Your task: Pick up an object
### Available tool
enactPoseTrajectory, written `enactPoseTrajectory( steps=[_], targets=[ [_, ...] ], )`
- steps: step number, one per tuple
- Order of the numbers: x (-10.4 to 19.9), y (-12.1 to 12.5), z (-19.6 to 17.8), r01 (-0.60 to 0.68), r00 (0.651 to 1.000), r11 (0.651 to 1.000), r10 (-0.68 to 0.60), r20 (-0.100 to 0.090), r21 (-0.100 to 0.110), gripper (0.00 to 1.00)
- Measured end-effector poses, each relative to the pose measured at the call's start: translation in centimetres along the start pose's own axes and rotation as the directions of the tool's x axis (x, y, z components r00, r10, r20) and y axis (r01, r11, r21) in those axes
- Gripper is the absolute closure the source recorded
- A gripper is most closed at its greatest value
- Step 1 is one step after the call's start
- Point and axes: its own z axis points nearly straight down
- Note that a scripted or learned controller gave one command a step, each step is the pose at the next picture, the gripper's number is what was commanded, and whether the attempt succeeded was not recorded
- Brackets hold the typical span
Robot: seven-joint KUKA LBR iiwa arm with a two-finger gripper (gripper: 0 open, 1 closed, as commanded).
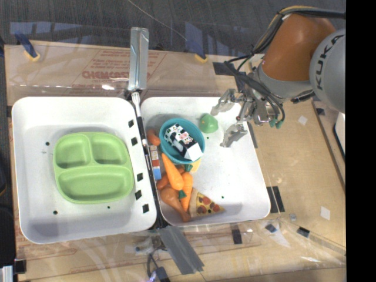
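The left bin holds a green divided plate; the right bin has toy food piled along its left wall: a blue bowl, carrots and a pizza slice. The small green piece lies apart from the pile near the bin's back wall; it looks light, stiff and prob. slick plastic, so best pinched across its round body. The gripper hangs w/ fingers spread apart, holding nothing, and the green piece sits just left of it, approx. level w/ the fingertips.
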Motion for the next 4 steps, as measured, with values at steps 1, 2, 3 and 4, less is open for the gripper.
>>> enactPoseTrajectory(
  steps=[1,2,3,4],
  targets=[
    [1.9,7.4,10.8,-0.464,0.886,0.886,0.464,0.006,-0.002,0.0],
    [2.0,7.4,10.9,-0.463,0.887,0.887,0.463,0.004,-0.002,0.0],
    [0.1,9.0,11.7,-0.771,0.636,0.637,0.771,0.012,-0.011,0.0],
    [0.0,9.2,10.9,-0.765,0.644,0.644,0.765,0.012,-0.01,1.0]
  ],
)
